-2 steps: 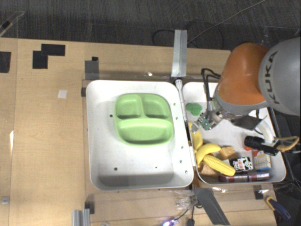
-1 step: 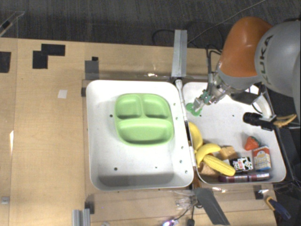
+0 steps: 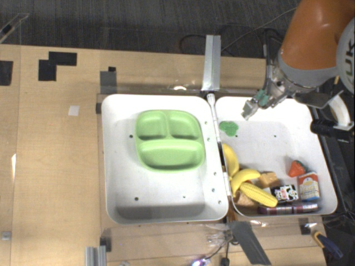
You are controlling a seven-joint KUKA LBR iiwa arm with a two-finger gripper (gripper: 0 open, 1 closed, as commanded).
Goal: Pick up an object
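Hovering: the gripper (image 3: 249, 108) hangs over the upper left part of the right bin (image 3: 277, 140), its tip pointing down and left; nothing shows between its fingers, and I cannot tell how wide they stand
Arm: grey with an orange band (image 3: 313, 26), reaching in from the right at a slant
Nearest object: a small green piece (image 3: 228, 128) lies on the bin floor just below and left of the tip, close to the divider (image 3: 213, 121); apart from the gripper, not touching it
Other candidates: bananas (image 3: 236, 170), a corn cob (image 3: 258, 194), a red strawberry-like piece (image 3: 297, 167) and small cartons (image 3: 302, 190) crowd the bin's lower edge, well apart from the tip
Left bin: a green divided plate (image 3: 169, 139) sits in its middle
Step, as I judge it: approach, before any grasp; no object is lifted yet
Next move calls for: settling over the green piece, descending until the fingers straddle it, then closing; the divider wall beside it leaves little room on that side
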